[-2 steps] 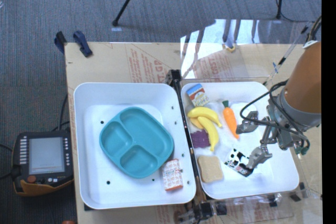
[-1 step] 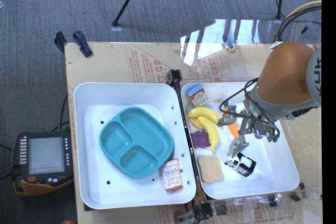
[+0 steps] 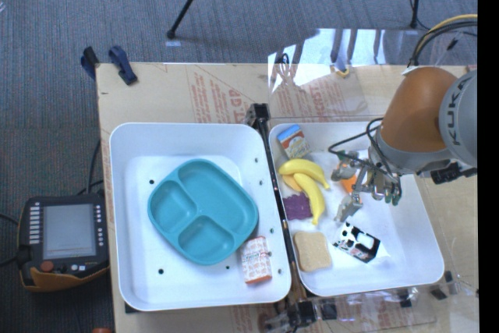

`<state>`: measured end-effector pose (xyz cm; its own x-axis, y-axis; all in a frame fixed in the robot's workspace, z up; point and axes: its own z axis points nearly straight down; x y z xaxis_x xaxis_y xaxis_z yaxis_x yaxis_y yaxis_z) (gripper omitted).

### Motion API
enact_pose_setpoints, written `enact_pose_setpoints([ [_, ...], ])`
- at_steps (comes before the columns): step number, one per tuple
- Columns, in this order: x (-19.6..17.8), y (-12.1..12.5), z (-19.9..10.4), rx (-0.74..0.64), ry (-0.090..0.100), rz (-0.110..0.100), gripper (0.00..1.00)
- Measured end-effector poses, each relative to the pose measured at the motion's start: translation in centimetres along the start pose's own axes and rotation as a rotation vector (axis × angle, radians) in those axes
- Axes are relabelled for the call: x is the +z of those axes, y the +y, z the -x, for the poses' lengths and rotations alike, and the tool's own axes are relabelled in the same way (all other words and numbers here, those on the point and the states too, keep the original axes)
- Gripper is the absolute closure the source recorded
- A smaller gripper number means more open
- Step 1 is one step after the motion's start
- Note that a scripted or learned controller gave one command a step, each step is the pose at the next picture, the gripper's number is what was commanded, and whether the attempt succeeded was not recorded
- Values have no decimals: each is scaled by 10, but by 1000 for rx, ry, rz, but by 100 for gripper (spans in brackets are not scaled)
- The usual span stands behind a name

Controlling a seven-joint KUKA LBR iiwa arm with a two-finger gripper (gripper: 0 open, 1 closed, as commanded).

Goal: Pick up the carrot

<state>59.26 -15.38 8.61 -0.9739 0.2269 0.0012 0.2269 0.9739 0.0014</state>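
Observation:
The carrot [image 3: 348, 181] shows as a small orange piece in the middle of the right bin [image 3: 421, 257], partly covered by my gripper [image 3: 345, 189]. The gripper hangs low over the bin, reaching in from the right. One finger [image 3: 341, 168] lies just above the carrot and the other points down below it. The fingers stand apart, so the gripper is open with the carrot lying between them, not clamped.
Left of the carrot lie two bananas [image 3: 309, 179] and a purple item [image 3: 296, 206]. A small carton [image 3: 292, 140] sits at the back, a tan bread slice [image 3: 313, 251] and a black-and-white box [image 3: 358, 242] at the front. The left bin [image 3: 129, 168] holds a teal plate [image 3: 203, 210] and a snack packet [image 3: 256, 260].

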Motion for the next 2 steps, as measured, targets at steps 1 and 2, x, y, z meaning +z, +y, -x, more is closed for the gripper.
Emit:
enact_pose_setpoints([
  [1,-12,4,2,-8,-7,1,100],
  [2,-72,41,-42,133,-4,1,100],
])
